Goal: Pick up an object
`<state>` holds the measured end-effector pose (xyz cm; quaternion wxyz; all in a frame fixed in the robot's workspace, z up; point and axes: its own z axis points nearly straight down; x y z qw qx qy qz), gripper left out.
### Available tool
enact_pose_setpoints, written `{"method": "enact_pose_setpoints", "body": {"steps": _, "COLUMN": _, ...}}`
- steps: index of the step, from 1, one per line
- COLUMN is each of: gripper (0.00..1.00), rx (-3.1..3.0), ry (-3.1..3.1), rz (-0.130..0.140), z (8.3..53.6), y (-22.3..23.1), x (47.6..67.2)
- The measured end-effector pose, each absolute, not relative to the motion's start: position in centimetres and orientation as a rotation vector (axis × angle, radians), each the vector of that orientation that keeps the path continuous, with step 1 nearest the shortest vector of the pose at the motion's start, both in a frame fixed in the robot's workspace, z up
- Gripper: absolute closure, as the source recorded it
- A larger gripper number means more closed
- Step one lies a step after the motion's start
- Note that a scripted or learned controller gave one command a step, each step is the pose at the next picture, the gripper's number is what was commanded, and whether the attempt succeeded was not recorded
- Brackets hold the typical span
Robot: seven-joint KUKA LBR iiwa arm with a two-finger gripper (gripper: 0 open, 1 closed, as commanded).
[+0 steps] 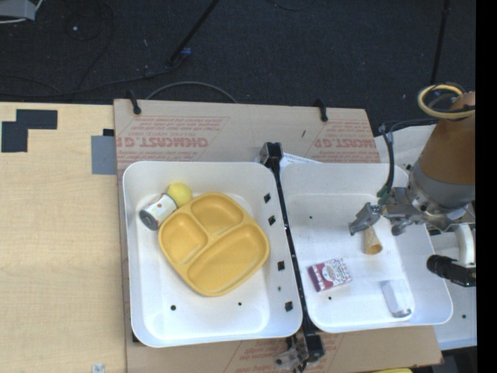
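Cork-coloured cone (373, 241) lies in the right bin (349, 321), touching the claw (380, 217) at its 12 o'clock. Claw fingers spread open, gripping nothing.

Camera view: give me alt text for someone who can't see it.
The gripper hovers over the right bin, just above a tan cork-like piece, near a red-and-white packet and a clear object. The left bin holds a yellow divided plate, yellow ball and small canister.
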<state>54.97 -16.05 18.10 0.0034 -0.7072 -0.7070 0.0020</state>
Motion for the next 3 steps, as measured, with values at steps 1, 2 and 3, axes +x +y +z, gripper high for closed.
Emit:
{"method": "enact_pose_setpoints", "body": {"steps": 1, "gripper": 0.00, "rx": -2.218, "ry": -2.216, "rz": 0.006, "z": 12.6, "y": -17.0, "x": 55.0}}
{"method": "enact_pose_setpoints", "body": {"steps": 2, "gripper": 1.00, "rx": -2.221, "ry": -2.215, "rz": 0.005, "z": 13.9, "y": -17.1, "x": 55.1}}
{"method": "enact_pose_setpoints", "body": {"steps": 3, "gripper": 1.00, "rx": -2.220, "ry": -2.225, "rz": -0.002, "z": 19.8, "y": -16.7, "x": 55.9}}
